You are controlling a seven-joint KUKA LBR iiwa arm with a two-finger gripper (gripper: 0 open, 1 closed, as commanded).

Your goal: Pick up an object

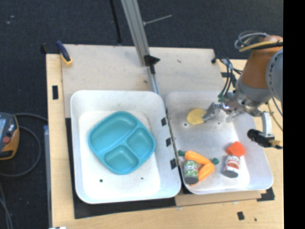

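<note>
My gripper (210,112) hangs low over the back part of the right bin (252,180), reaching in from the right. Its tip is right against the right edge of a flat yellow object (193,117) lying on the bin floor. Nothing is lifted. Near the bin's front edge lie two orange carrots (199,158), a small green-labelled jar (190,171) and a white bottle with a red cap (233,160).
The left bin (83,106) holds a teal divided plate (122,141). An aluminium post (136,25) rises behind the gap between the bins. A blue and yellow clamp (64,52) sits at the bench's back left corner.
</note>
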